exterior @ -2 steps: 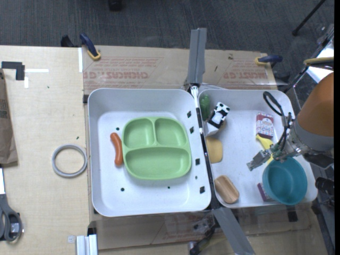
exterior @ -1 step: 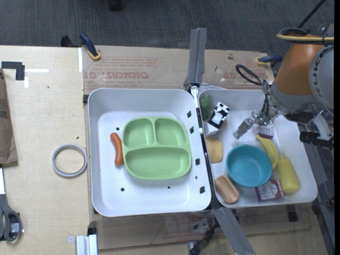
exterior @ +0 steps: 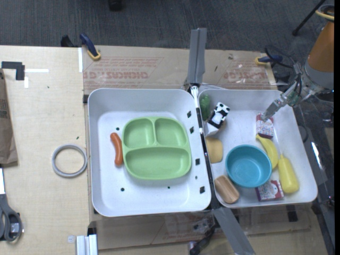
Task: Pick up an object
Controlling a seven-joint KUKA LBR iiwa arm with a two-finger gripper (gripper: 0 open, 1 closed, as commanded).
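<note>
Red-and-white packet (exterior: 264, 126) lies beneath the claw (exterior: 269, 112), long axis up-down in view; claw's state I cannot tell.

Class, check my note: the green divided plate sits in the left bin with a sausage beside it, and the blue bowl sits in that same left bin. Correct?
Not quite. The camera view shows the blue bowl in the right bin. The green divided plate and sausage are in the left bin, as noted.

Bench (exterior: 48, 89) with two bins (exterior: 101, 185) (white), tape ring (exterior: 69, 160).
</note>
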